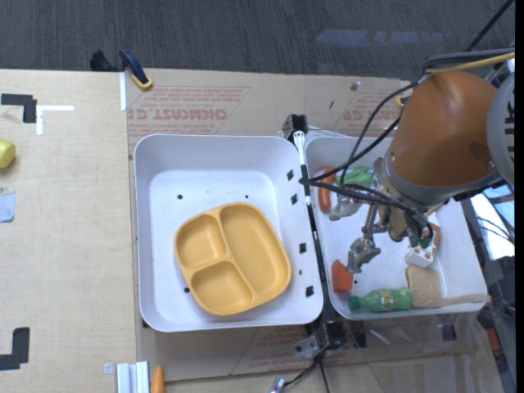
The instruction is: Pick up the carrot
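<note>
The carrot (325,196) looks like the orange, elongated piece along the right bin's left wall. A green leafy bit (358,175) lies at its upper end, and a black cable crosses part of it. My gripper (352,232) hangs low over the middle of the right bin, just right of the carrot. It is open, one finger (345,207) close beside the carrot and the other finger (361,256) lower down. Only white bin floor shows between them. A second, short orange-red piece (341,276) lies below the gripper; I cannot tell what it is.
Along the right bin's (463,219) front lie a green bottle (381,300), a bread slice (423,285) and a small white block (420,258). The left bin (155,219) holds a yellow divided plate (232,257). The orange-banded wrist (446,129) covers the right bin's far right.
</note>
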`<state>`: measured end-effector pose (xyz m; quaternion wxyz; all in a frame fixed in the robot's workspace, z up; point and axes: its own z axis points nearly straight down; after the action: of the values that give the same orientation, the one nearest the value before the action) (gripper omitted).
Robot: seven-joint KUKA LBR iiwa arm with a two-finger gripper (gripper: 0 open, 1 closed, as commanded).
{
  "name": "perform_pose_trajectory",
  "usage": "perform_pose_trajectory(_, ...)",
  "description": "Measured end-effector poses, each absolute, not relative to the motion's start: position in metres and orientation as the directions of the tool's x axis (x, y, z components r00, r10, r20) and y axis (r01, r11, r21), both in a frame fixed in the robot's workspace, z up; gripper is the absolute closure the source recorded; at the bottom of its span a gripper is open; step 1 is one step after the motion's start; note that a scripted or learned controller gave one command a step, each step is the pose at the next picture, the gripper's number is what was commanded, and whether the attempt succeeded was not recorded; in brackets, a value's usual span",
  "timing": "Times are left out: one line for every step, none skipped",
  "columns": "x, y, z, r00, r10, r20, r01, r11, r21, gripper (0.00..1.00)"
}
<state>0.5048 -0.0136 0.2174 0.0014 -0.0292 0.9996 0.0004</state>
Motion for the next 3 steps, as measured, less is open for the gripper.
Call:
perform_pose_trajectory(0.52, -0.105, 0.162, -0.981, -0.196, -0.001, -0.196, 0.981, 0.001, 0.0)
perform_pose_trajectory(0.492, -0.059, 0.192, -0.999, 0.044, -0.001, 0.044, 0.999, 0.001, 0.0)
perform_pose_trajectory(0.494, 0.006, 0.191, -0.94, 0.342, -0.001, 0.342, 0.94, 0.0, 0.0)
